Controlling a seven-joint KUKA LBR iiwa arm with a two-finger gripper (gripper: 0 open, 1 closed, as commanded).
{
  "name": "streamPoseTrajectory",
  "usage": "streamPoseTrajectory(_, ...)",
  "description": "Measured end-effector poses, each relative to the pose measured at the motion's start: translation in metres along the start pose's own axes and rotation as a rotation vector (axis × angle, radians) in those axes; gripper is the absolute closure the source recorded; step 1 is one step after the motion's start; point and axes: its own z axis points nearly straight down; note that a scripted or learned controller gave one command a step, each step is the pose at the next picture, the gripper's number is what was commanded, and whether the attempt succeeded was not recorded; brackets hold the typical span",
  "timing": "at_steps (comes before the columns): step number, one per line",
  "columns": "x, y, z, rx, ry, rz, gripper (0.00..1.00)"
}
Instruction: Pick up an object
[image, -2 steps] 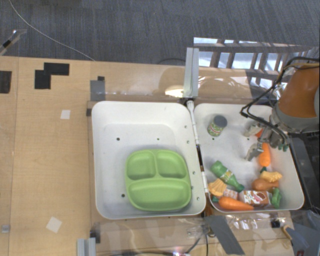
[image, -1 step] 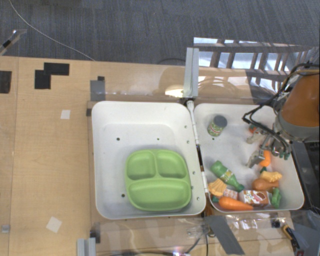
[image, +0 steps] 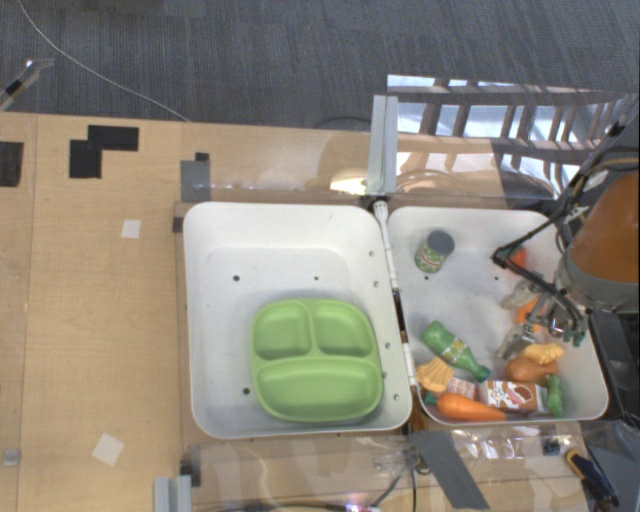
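Nearest us, well left of the hand (image: 540, 325), a green divided plate (image: 317, 360) lies in the left bin (image: 205, 300). In the right bin (image: 470, 275), a small can (image: 434, 251) stands up and left of the hand, and a green bottle (image: 455, 351) lies left of it. A carrot (image: 470, 407) and a flat packet (image: 497, 395) rest below it. We cannot tell how wide the hand stands or whether it grips anything.
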Motion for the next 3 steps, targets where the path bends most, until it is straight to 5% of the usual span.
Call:
streamPoseTrajectory(1,-0.004,0.002,-0.015,-0.001,-0.015,-0.007,1.00)
streamPoseTrajectory(3,-0.021,0.123,-0.159,-0.004,0.000,0.152,1.00)
